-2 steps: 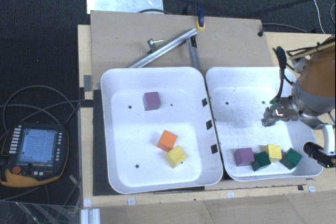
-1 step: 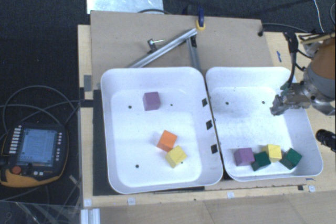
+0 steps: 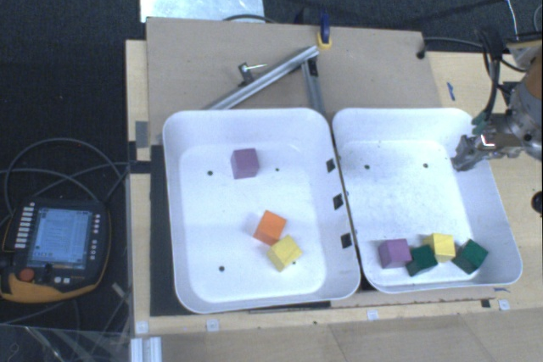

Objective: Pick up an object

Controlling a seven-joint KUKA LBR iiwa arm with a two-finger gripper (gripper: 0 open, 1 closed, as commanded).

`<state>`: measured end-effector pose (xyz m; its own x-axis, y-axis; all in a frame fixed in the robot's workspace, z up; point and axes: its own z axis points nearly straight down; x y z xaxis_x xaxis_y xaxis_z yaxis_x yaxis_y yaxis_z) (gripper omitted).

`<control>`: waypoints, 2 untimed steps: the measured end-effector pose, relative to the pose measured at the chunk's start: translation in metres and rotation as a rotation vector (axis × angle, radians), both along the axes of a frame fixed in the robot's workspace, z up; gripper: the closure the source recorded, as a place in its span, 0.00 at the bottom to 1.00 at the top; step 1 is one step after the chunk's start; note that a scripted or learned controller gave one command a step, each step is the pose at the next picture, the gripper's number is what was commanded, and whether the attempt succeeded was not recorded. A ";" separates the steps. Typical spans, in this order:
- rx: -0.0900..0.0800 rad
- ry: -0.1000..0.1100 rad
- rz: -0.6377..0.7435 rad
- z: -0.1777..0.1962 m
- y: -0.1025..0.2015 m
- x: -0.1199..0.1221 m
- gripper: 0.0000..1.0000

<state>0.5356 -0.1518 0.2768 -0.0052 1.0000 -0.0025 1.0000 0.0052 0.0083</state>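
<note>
White right bin [image 3: 488, 208] holds blocks [image 3: 433, 253], well apart from end effector [image 3: 472, 150].

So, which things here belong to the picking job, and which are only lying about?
Belong to the job:
- end effector
- purple cube, orange cube, yellow cube in left white bin
- four small cubes in right white bin

Lying about:
- teach pendant
- metal bar

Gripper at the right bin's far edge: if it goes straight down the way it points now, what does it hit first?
Probably the right bin itself: the gripper hangs over its right rim, near bare floor. The blocks sit well away, along the near wall. Depth is unclear from this view.
</note>
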 end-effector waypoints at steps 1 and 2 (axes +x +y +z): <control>0.003 0.004 0.005 -0.002 0.050 0.017 1.00; 0.004 0.008 0.005 -0.014 0.094 0.023 1.00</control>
<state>0.5581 -0.0580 0.2630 -0.0100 0.9999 0.0014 0.9999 0.0100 0.0007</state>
